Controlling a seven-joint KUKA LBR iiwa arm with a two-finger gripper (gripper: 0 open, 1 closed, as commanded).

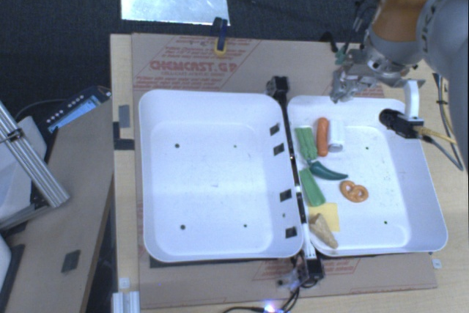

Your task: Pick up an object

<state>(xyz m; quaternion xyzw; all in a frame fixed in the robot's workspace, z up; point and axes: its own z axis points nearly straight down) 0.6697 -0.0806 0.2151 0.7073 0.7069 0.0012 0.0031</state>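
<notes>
My gripper [343, 93], fingers' state unclear, hovers over the right bin's [410, 187] far rim; carrot [322, 136] and pepper [327, 172] crowd together, so I risk a glancing miss.

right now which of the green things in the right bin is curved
The dark green pepper-shaped piece, lying between the two lighter green ones. It bends to a pointed tip toward the pretzel, while the light green pieces above and below are straight strips.

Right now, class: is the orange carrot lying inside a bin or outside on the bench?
Inside. The carrot lies flat on the floor of the right bin, beside a green vegetable piece.
</notes>
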